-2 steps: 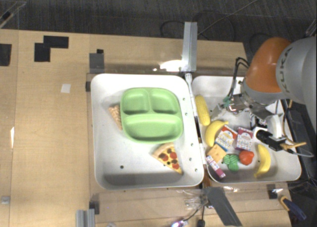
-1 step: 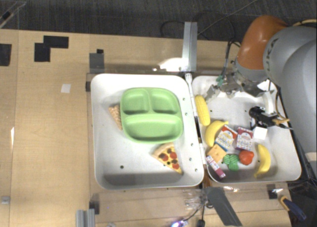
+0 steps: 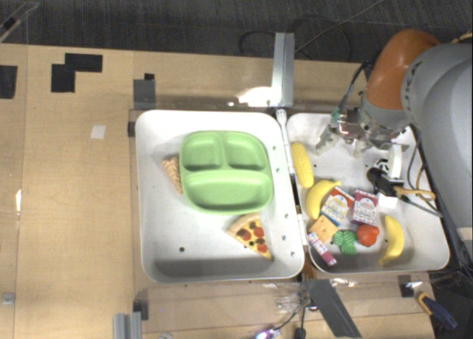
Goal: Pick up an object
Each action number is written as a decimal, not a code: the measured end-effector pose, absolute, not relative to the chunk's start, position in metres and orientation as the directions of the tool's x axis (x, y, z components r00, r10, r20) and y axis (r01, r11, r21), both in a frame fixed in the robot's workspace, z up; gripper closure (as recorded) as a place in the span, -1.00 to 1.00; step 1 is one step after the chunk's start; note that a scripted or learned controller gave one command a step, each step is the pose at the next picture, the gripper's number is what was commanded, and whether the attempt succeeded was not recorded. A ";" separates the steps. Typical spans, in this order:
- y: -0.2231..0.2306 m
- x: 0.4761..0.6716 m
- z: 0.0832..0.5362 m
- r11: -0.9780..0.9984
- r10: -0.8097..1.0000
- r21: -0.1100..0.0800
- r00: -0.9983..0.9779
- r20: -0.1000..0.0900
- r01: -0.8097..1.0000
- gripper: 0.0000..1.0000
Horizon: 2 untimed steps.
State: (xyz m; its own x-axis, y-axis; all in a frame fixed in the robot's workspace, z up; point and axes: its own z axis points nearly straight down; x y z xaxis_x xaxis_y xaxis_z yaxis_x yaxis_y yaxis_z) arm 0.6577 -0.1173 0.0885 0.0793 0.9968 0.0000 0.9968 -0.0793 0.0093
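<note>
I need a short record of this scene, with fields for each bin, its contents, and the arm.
left bin: green divided plastic plate; toy pizza slice at its near corner; waffle-like piece at its left edge
right bin: toy corn cob, two yellow toy bananas, small cartons, red and green toys
arm: over right bin's far side
tool: finger state unclear

Looking down at a slant from a fixed post above the bench (image 3: pixel 66 204), standing well back. Taking in both white bins: the left bin (image 3: pixel 151 204) and the right bin (image 3: pixel 432 245) side by side. Catching the arm (image 3: pixel 436 101) entering from the right.
</note>
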 end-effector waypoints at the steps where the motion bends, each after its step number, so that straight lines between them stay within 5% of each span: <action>1: -0.113 0.593 0.092 0.256 0.967 0.009 -0.256 -0.002 0.967 -1.00; 2: -0.095 0.670 0.089 0.255 0.967 0.007 -0.255 -0.003 0.967 -1.00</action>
